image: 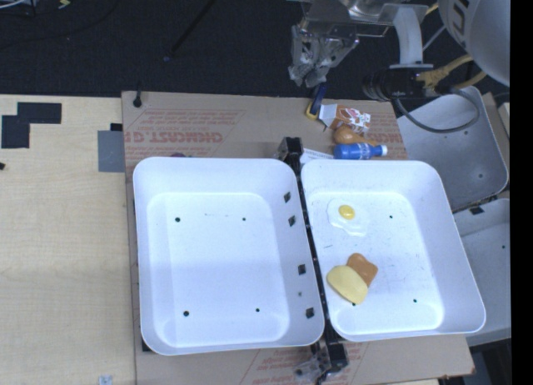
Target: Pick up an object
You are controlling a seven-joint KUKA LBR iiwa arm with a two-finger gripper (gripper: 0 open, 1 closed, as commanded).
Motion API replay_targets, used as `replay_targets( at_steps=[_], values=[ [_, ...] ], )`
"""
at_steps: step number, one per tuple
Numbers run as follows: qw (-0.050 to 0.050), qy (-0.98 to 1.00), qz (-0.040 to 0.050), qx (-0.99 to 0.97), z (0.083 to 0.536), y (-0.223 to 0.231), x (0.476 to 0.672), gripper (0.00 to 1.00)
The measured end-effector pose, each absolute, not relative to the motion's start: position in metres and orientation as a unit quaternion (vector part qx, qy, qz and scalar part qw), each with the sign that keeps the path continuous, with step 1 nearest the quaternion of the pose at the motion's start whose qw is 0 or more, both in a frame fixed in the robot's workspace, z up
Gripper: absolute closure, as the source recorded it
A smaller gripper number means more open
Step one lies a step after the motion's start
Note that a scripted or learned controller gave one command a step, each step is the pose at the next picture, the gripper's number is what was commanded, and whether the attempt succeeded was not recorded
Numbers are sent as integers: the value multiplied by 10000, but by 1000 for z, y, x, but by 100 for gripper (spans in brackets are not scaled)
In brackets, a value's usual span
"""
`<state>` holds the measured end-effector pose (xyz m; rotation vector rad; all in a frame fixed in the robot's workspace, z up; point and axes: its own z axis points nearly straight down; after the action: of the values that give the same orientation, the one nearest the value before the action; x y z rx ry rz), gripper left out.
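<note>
White plastic bins are seen side by side on a sheet of brown cardboard, which is laid over a pale wooden bench. The left bin is pictured with its floor bare apart from small dark holes. In the right bin, three toy foods are shown: a fried egg, white with a yellow yolk, is placed near the middle of the floor, and a yellow piece lies nearer the front, touching a small tan-brown piece that is tucked against its upper right side. The arm's gripper is held high above the far edge of the cardboard, well apart from both bins and behind the black clips that join them. Nothing is seen between its fingers; whether they are spread or closed cannot be told from this angle. Just below and to the right of the gripper, on the cardboard outside the bins, a small heap of items is seen: a blue bottle with a white cap lying on its side along the right bin's far rim, an orange-brown object just behind it, and a white and red packet behind that. A small yellow and blue item is seen beside them, directly under the gripper.
</note>
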<state>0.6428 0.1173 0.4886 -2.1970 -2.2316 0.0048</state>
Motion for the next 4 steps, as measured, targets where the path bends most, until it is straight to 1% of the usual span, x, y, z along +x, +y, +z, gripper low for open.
replay_targets(
  at_steps=[1, 2, 3, 4],
  values=[
    [8, -7093, -10, -7049, 540, 178, 643, 100],
    [54, -7092, 74, -7050, 411, 245, 614, 100],
    [25, -7059, 64, -7083, 310, 210, 643, 100],
    [24, -7074, 38, -7068, 263, 234, 643, 100]
  ],
)
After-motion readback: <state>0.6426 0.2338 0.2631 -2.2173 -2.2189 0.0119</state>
